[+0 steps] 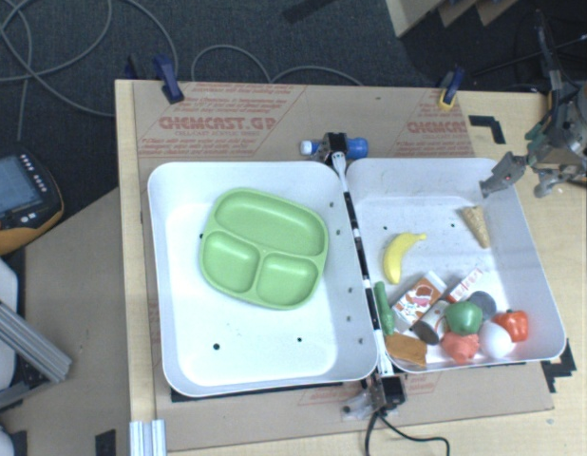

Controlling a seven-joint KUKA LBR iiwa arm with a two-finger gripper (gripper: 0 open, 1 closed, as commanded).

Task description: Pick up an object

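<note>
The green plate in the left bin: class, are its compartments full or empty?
Empty. The green plate lies flat in the left bin, and all three compartments show bare green; the toys are piled in the right bin.

Glossy white plastic bins (pixel 179 283) hold a smooth matt green plastic plate (pixel 263 247).

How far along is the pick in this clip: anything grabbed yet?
Done: nothing visible. The banana lies alone in the right bin, and the other items sit heaped in its near corner. In hand: the gripper sits at that bin's far right rim, near the tan wedge, with nothing seen between its fingers. Left: reaching an item, closing on it and lifting. The green plate lies in the left bin.
</note>
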